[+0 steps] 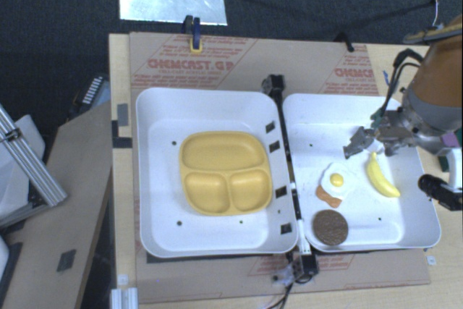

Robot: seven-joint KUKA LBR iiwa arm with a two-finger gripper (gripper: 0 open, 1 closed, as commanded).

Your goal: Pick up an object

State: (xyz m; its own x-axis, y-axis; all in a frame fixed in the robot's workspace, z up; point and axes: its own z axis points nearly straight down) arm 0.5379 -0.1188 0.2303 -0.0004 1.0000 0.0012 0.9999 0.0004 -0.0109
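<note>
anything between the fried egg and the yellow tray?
Camera view: bare white floor of the right bin, then the bins' adjoining rims with black clips, between fried egg and yellow tray.

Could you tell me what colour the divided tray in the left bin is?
Pale yellow tray, seen in the camera view.

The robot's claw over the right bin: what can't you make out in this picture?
- Gripper, camera view: too small and blurred to tell how its fingers stand.
- Banana: its top end sits under the gripper's body; contact unclear.
- Orange piece: mostly covered by the fried egg, so its kind is unclear.
- Arm: cut off by the right edge.
</note>
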